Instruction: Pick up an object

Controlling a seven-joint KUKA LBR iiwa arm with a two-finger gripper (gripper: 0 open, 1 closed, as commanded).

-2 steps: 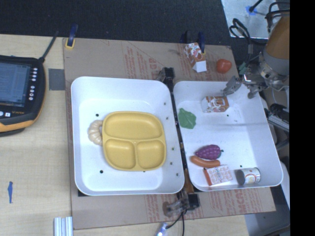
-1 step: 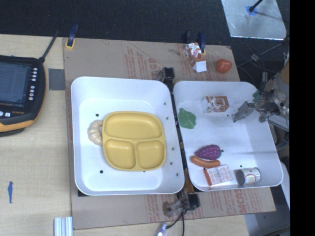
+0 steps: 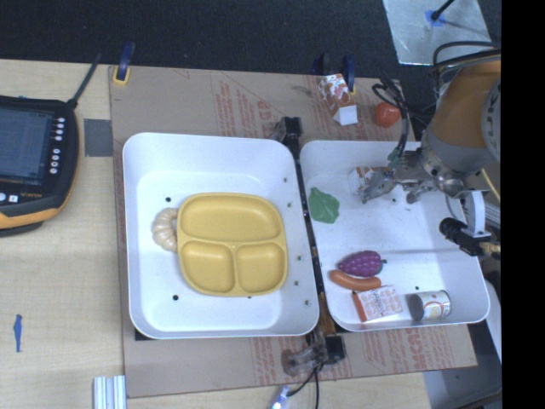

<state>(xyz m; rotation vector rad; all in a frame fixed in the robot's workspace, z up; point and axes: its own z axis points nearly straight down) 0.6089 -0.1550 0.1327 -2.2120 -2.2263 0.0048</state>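
My gripper point(image 3: 395, 189) hangs over the far part of the right bin point(image 3: 460, 228), open, with bare bin floor between its fingers. A small red-and-white packet point(image 3: 365, 174) lies just by the left finger; I cannot tell whether they touch. Left of the gripper lies a green leaf point(image 3: 324, 204). Along the near side of this bin are purple grapes point(image 3: 361, 263), an orange sausage point(image 3: 354, 281), a red-and-white box point(image 3: 377, 303) and a small can point(image 3: 430, 305) on its side.
The left bin point(image 3: 145, 169) holds a yellow divided plate point(image 3: 232, 243) with a beige item point(image 3: 164, 228) at its left edge. Beyond the bins, a small carton point(image 3: 338, 96) and a red ball point(image 3: 387, 114) sit on the bench. A teach pendant point(image 3: 30, 160) lies far left.
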